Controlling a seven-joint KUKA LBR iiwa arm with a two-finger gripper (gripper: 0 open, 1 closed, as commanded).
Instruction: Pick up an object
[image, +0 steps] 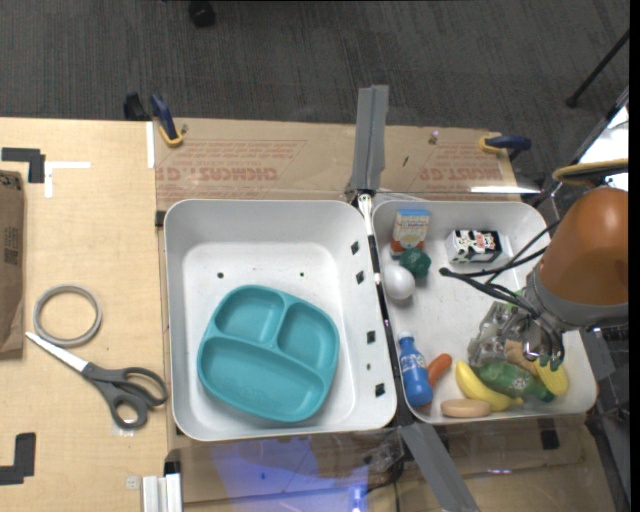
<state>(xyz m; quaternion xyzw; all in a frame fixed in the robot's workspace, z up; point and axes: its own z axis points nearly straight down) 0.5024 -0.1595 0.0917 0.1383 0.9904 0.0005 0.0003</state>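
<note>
Nearest the camera, along the front wall of the right bin (572, 400), lies a heap of toy food: a beige sausage-shaped piece (466, 408), a yellow banana (478, 386), a green piece (512, 380) and, beside them, an orange carrot (438, 367) and a blue bottle (413, 372) lying on its side. They are pushed together against that wall, which I judge makes any one of them hard to take alone. The hand (512, 342) hangs right over this heap, low and touching or nearly touching the green piece and the banana, so the object to be picked is most likely one of these; which one I cannot tell. Whether its metal parts stand apart or together I also cannot tell, since cables and the grey wrist cover them, and nothing is plainly seen between them. In the left bin (180, 300) a teal divided plate (268, 351) lies flat. Farther back in the right bin are a silver egg shape (399, 282), a dark green lump (414, 263), a small carton (411, 228) and a black-and-white cow-patterned box (474, 245), all well apart from the hand. On the desk (90, 260) to the left lie scissors (110, 380) and a tape roll (67, 314). The arm's orange band (598, 250) is cut off at the right.
</note>
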